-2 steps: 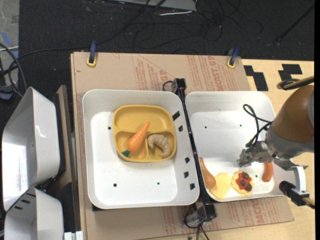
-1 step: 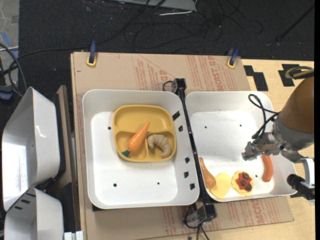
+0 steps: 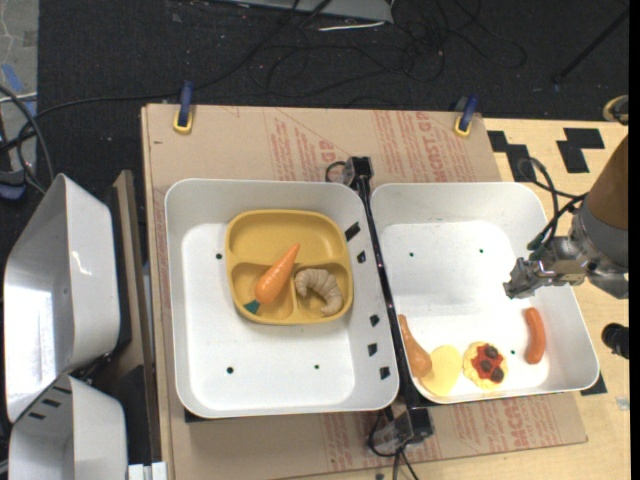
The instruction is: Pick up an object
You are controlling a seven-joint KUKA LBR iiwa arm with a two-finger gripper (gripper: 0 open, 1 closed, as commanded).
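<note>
1. bench (image 3: pixel 300 133) of pale brown board carried two shallow white plastic bins side by side, the left bin (image 3: pixel 200 368) and the right bin (image 3: pixel 440 200) touching along a dark middle seam.
2. hand (image 3: pixel 523 280) of the grey arm hung over the right bin's right half, near that bin's right wall; it was small and dark in the view, and whether it was open or closed could not be told. nothing could be seen between its tips.
3. small orange-red toy sausage (image 3: pixel 536 335) lay just below the hand on the bin floor, apart from it, roughly upright in the view.
4. round yellow toy tart topped with red and dark berries (image 3: pixel 486 363) lay near the right bin's front wall, left of the sausage.
5. pale yellow rounded piece (image 3: pixel 446 367) lay just beside the tart, and a slim orange-tan piece (image 3: pixel 413 346) leaned along the bin's left wall, touching the yellow piece.
6. yellow divided plastic plate (image 3: pixel 285 230) sat in the left bin, holding an orange toy carrot (image 3: pixel 276 274) and a curled beige toy shrimp (image 3: pixel 321 288) in adjoining compartments.
</note>
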